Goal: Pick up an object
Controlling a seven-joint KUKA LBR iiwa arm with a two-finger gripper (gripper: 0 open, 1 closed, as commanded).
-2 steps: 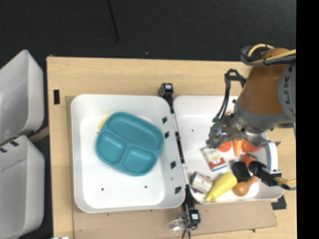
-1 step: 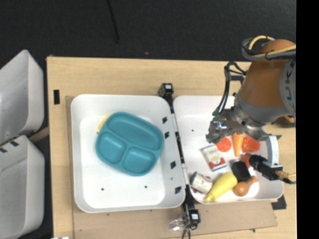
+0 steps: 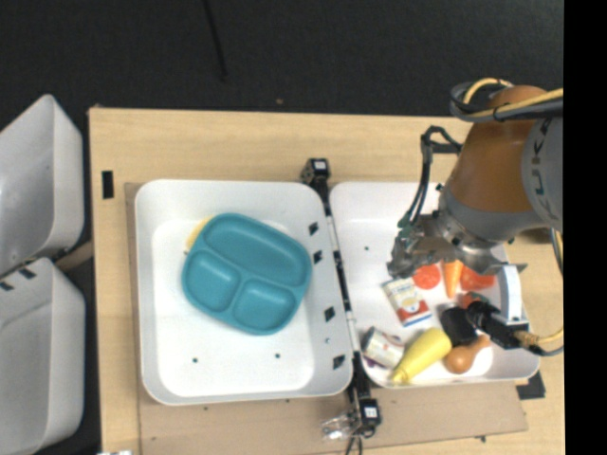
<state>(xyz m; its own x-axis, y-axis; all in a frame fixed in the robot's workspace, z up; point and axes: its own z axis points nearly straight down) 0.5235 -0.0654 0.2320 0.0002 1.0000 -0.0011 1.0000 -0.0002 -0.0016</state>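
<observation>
From my station I see the grey two-finger gripper [image 3: 410,254], its state something I cannot tell, low in the right white bin [image 3: 365,218] just beside the small white carton [image 3: 407,300]; crowded neighbours risk a snag.

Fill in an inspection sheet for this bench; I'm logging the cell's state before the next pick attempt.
Surface: wooden bench bearing the left bin and the right bin, side by side.
Job's things: in the right bin, a small carton, a yellow bottle-shaped toy, a brown rounded piece, orange pieces, a small can.
Clutter: teal divided plate in the left bin, something yellow under its upper-left edge.
Grippers: hand low over the right bin, above the carton; grip state unclear.
Cables: black cable along the arm; a white one by the bin's right rim.
Surroundings: dark floor; white units at left.
</observation>
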